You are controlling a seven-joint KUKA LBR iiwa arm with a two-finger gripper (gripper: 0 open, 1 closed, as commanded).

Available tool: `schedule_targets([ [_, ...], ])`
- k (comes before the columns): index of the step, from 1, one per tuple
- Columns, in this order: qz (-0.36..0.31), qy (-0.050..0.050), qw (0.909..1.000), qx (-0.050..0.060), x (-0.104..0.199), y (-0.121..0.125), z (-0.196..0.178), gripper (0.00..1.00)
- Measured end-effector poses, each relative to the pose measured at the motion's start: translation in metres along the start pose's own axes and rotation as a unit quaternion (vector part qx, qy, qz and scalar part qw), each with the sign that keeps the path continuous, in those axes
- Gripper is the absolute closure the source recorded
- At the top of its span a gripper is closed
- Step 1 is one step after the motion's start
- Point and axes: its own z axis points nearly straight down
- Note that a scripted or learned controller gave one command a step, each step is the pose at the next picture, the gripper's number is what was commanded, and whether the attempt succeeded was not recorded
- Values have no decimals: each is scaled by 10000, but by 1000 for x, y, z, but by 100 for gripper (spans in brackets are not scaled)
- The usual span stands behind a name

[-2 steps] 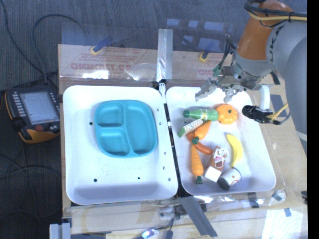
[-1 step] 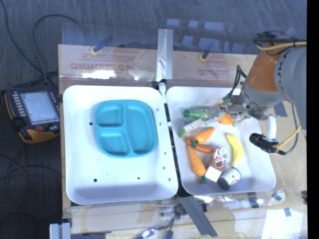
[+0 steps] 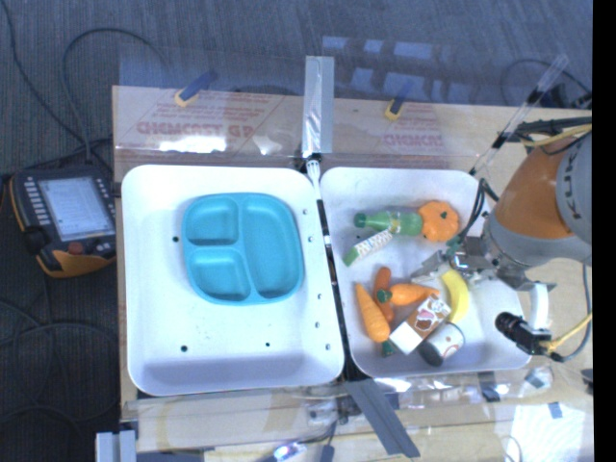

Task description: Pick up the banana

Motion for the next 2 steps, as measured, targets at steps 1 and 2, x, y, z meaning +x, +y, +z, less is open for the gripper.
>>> schedule_targets([
  [1, -5, 7, 10000, -13, 1, 2, -10, 100],
  [2, -518, 5, 9986, 61, -1, 19, -77, 100],
])
